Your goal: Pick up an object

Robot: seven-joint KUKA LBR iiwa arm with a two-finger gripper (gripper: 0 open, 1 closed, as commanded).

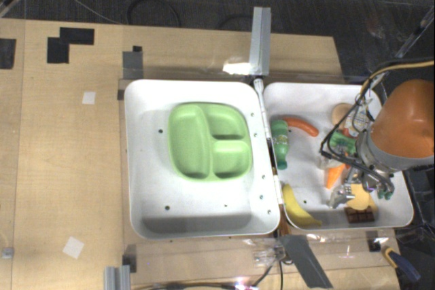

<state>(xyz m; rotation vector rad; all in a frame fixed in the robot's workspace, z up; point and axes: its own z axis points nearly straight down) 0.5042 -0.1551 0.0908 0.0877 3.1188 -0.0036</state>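
Jaws [348,192] low over yellow piece [361,200], carrot [332,176] upright alongside

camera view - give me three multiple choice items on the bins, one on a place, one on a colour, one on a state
1. Where does the green divided tray lie?
A. in the left bin
B. in the right bin
C. on the bare bench

2. What colour is the bottle that lies by the right bin's left wall?
A. blue
B. green
C. white

3. How does the banana lie?
A. on the green divided tray
B. between the jaws
C. flat in the right bin's lower left corner

Answers:
1. A, the tray sits in the middle of the left bin.
2. B, the bottle is green, next to the orange carrot.
3. C, it rests on the bin floor, apart from the gripper, which hovers farther right.
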